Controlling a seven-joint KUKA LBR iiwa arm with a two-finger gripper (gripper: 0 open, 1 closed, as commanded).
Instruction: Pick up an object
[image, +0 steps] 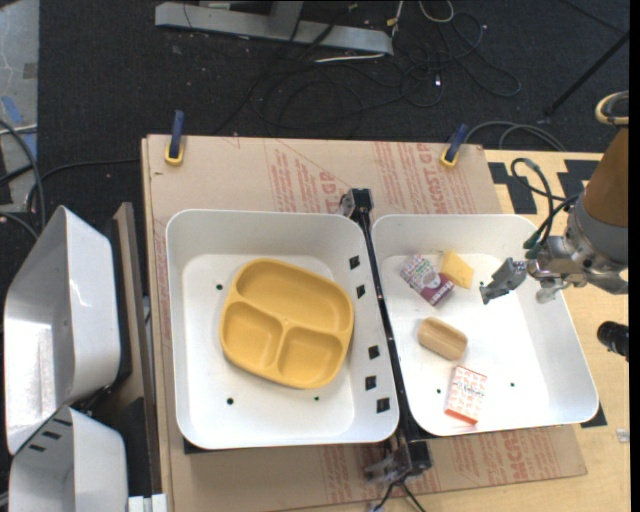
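Objects for picking are found in the right bin: a tan rounded block at centre, a yellow wedge and a purple packet above it, a flat red-and-white carton below. The gripper hangs over the bin's upper right, nothing seen between its fingers; their spacing cannot be told. A centred descent on the isolated block is advised.

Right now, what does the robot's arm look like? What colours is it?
The arm comes in from the right. It has an orange-brown band above a round grey metal wrist. Black cables loop beside it. At its end sits a dark grey gripper made of small blocky metal parts, much thinner than the chunky arm behind it.
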